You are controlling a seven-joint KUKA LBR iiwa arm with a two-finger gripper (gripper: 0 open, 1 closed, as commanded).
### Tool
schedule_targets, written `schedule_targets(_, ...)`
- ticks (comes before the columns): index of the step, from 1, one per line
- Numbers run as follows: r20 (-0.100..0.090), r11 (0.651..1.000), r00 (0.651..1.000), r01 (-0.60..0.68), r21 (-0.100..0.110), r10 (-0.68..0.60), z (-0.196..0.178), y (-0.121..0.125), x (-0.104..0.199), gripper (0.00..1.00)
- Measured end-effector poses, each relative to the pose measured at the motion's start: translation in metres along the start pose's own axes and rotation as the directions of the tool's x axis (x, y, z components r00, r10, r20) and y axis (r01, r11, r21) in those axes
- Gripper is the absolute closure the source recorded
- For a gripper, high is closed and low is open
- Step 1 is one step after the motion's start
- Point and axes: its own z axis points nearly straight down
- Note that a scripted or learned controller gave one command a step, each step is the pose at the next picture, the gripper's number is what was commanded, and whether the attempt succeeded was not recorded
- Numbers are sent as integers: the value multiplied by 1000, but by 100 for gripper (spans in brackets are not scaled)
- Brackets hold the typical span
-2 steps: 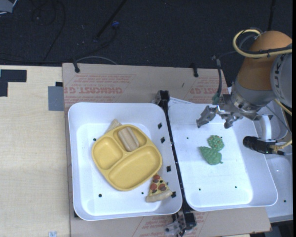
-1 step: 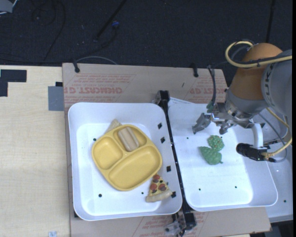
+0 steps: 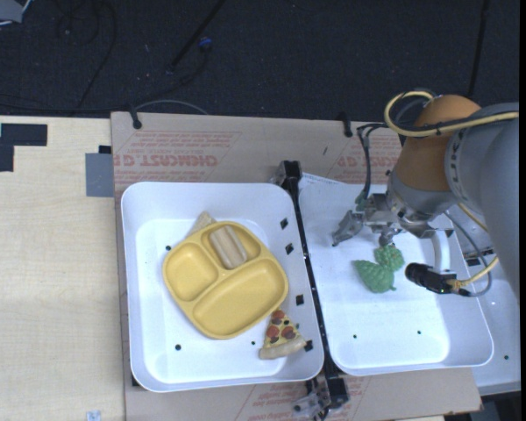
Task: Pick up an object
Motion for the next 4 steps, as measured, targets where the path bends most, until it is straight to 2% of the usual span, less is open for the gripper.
schedule_targets(1, -1, 1000, 1000, -3, 2, 3, -11, -1, -1, 100)
schedule_targets(4, 0, 1000, 1000, 1, -5, -1, -154, -13, -1, 100)
